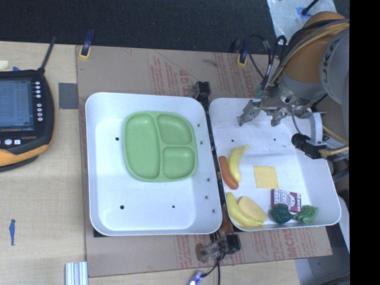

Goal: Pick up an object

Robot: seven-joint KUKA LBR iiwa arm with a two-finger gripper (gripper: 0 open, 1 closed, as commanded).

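Observation:
My gripper (261, 117) hangs over the far part of the right bin (314, 177), its two fingers spread open with nothing between them. Below it in that bin lie a small yellow banana (236, 162), an orange-red sausage (227, 173) beside the banana, a flat yellow cheese slice (265, 176), a larger yellow banana (243, 211) at the near edge, a small red carton (286, 198) and green broccoli (294, 214). All of these lie apart from the gripper.
The left bin (107, 206) holds a green divided plate (160, 145). A teach pendant (24, 114) rests on the bench at far left. The arm's orange-banded wrist (312, 58) looms over the right bin's far right corner.

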